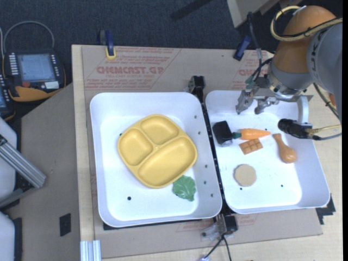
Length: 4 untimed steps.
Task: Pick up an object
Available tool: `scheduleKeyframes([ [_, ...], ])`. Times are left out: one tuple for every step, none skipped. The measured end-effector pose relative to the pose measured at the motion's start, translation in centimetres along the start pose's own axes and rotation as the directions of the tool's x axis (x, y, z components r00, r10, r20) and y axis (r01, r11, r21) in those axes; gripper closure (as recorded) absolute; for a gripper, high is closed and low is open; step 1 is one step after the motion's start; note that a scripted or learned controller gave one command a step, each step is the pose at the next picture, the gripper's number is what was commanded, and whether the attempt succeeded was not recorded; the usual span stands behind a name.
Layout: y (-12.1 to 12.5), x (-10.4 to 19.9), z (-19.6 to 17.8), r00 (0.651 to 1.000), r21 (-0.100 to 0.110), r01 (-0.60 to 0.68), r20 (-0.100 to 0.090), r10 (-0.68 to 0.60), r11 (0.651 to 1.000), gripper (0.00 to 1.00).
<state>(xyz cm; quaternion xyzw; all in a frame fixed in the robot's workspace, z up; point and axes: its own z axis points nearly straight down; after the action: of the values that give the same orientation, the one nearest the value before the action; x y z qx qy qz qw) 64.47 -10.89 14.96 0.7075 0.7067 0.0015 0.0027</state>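
Claw (249, 106) is spread open with nothing in it, hanging over the far end of the right bin (304, 194). The carrot (254, 134) lies just nearside of it, with the black block (222, 132) touching its leafy end.

Brown cardboard sheet (136, 69) under two white bins (103, 145), handheld pendant screen (33, 69) at left, blue clamp (107, 41) at top edge

Floor: dark blue-grey carpet (136, 10) across top of frame | Bench: cardboard sheet (163, 64) printed in red, clipped by blue-yellow clamp (109, 45) at upper left | Left edge: handheld control pendant (33, 72) with looped cable | Lower left: aluminium rail (22, 165)
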Motion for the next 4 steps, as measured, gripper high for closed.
scheduleKeyframes([
  [-0.1,-0.2,-4.4,1.0,0.0,0.001,0.0,-0.001,1.0,1.0],
  [0.1,-0.3,-8.6,1.0,0.0,0.002,0.0,-0.002,1.0,1.0],
  [-2.0,5.1,-7.5,1.0,0.009,0.006,-0.004,-0.006,1.0,1.0],
  [-3.6,10.4,-6.6,1.0,0.009,0.006,-0.004,-0.006,1.0,1.0],
])
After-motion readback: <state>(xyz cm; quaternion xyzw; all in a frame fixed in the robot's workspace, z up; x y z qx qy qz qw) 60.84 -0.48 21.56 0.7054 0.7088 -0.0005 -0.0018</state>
